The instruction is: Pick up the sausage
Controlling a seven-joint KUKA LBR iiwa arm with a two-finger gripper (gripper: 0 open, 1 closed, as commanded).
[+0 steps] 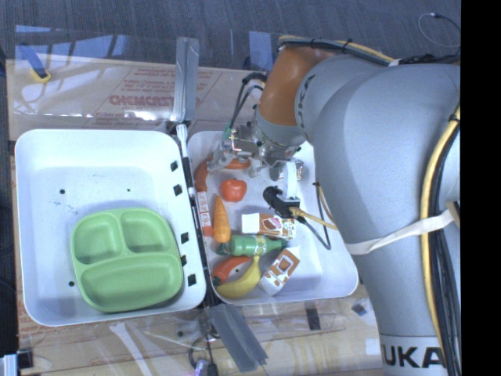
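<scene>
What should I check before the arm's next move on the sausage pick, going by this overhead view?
1. Gripper over the right white bin: ok, it sits at the bin's far end.
2. Finger opening: cannot tell.
3. Reddish-brown sausage located: ok, it seems to be the piece against the bin's left wall; identity is uncertain.
4. Gripper aligned over it: not ok, it sits right of that piece, above the red tomato.
5. Clear approach: not ok, the orange carrot and the bin wall crowd it.
6. Left white bin with green divided plate out of the path: ok.
</scene>
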